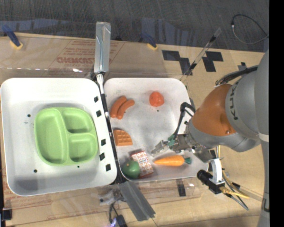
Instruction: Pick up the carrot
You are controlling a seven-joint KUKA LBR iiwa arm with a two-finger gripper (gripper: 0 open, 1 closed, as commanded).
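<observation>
So the carrot (pixel 169 161) is lying flat near the front edge of the right bin (pixel 173 86), long axis running left-right, green top end pointing right toward the arm. We're hovering the hand (pixel 166 145) just above and a touch left of it, reaching in from the right, and honestly we can't tell whether it's spread or closed from this angle. Nothing is sitting between the fingers that we can make out. Just left of the carrot there's a wrapped snack (pixel 143 161) and a green fruit (pixel 131 169), pretty crowded, so that's what we're worrying about bumping. A waffle (pixel 122 137), sausages (pixel 121 106) and a tomato (pixel 156 99) are sitting farther back, well apart. The left bin (pixel 19 174) is holding a green plate (pixel 66 136).
</observation>
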